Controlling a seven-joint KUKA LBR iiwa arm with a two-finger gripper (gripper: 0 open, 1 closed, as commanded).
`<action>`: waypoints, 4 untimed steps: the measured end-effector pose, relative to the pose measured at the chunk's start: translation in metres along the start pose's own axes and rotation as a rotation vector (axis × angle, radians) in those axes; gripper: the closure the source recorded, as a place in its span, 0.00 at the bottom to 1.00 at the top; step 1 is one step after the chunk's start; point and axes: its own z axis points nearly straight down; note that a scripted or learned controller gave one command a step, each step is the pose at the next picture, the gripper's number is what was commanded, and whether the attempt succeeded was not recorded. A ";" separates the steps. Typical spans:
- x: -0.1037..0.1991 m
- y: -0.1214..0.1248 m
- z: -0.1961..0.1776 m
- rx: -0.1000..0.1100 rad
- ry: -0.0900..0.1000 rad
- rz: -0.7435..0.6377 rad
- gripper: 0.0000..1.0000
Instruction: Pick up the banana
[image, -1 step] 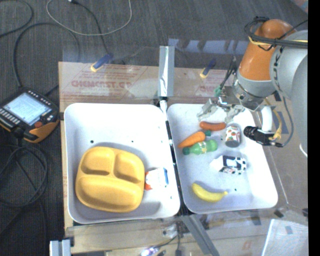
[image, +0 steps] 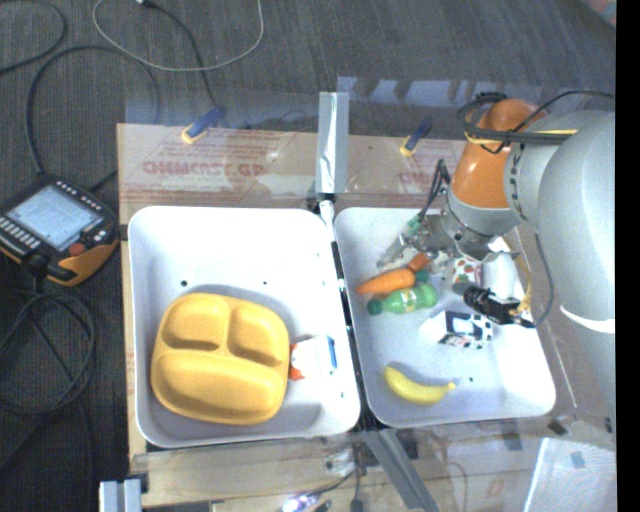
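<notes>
The yellow banana (image: 418, 386) lies flat near the front of the right bin (image: 520, 395), its tip pointing right. My gripper (image: 426, 243) hangs over the back of that same bin, below the orange wrist band (image: 484, 178). It is close to the top end of an orange carrot (image: 386, 282), well behind the banana and apart from it. Nothing shows in the gripper, and clutter and blur hide its tip.
A green bottle (image: 405, 299) lies just in front of the carrot. A black-and-white patterned item (image: 464, 330) sits between the bottle and the banana. The left bin (image: 150, 240) holds a yellow divided tray (image: 222, 358) and a small white box (image: 316, 356).
</notes>
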 end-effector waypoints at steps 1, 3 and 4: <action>0.001 0.000 -0.008 0.001 0.003 0.000 1.00; -0.011 -0.048 0.004 -0.010 -0.003 0.040 0.00; 0.014 -0.106 0.004 -0.012 -0.003 0.044 0.00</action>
